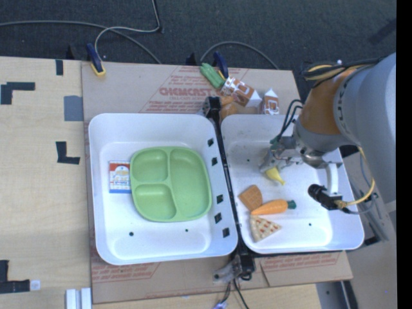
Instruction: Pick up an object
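My gripper (277, 161) is low in the right bin (322, 234), near the middle of it. A small yellow object (275, 176) lies right under its tip, touching or almost touching it; I cannot make out whether it is gripped. Closer to the bin's front left lie a brown toast-like piece (251, 196), an orange carrot with a green end (271, 206) and a pizza-like wedge (264, 227). The left bin (103, 224) holds a green divided plate (171, 183) and a small red and white card (120, 176) beside it.
Behind the bins, on the cardboard, lie a green object (212, 75) and two small brown and white cartons (239, 93) (271, 102). Blue clamps (96, 60) (221, 62) grip the cardboard's back edge. The arm's bulk covers the right bin's right side.
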`<control>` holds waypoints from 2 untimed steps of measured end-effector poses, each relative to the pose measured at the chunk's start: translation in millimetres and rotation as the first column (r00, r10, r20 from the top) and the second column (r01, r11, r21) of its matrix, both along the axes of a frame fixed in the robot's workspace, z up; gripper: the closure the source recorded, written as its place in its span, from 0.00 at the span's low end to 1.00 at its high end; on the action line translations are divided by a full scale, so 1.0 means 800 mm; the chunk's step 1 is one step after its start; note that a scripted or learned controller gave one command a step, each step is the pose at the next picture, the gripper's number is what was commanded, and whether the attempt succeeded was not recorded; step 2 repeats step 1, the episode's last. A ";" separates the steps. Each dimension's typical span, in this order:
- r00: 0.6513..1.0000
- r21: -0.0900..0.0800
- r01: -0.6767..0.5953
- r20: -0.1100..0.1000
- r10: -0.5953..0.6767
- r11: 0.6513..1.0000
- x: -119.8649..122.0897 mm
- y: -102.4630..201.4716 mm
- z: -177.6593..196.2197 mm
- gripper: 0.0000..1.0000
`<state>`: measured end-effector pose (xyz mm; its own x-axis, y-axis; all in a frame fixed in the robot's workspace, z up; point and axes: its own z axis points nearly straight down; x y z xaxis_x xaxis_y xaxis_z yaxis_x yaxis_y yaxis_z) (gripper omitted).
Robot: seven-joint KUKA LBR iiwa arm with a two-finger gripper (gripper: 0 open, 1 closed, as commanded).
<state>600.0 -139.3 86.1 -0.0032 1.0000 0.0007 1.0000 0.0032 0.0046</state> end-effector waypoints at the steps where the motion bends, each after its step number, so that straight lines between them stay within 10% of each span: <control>1: 1.000 0.000 0.001 -0.004 -0.001 1.000 -0.041 0.091 0.123 1.00; 2: 1.000 0.000 0.001 -0.004 -0.001 1.000 -0.041 0.091 0.123 1.00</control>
